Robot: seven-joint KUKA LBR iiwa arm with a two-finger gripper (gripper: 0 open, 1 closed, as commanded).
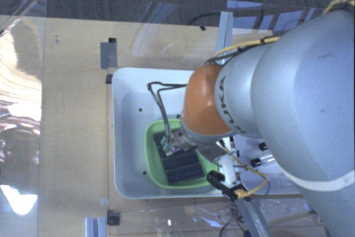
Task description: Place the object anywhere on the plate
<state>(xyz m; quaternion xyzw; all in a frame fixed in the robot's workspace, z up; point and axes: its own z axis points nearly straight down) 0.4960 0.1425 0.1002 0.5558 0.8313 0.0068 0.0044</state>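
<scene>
Camera view looks down on a white bin (125, 136) sitting on a wooden bench (66, 119). A green plate (152, 158) lies in the bin, close to the bin's near edge. The big grey arm (294, 97) with its orange band (202, 100) hangs over the plate and hides the plate's right side. The gripper (176, 159) is a dark block right above the plate's middle. Its fingers point down and away from the camera, so I cannot tell if they are spread or pressed together. I cannot make out the object to be placed; the arm and gripper cover the spot where it might be. A thin black cable (158, 91) loops over the bin floor just behind the plate. Left of the plate and behind it, the bin floor is bare, with open room out to the bin's walls.
</scene>
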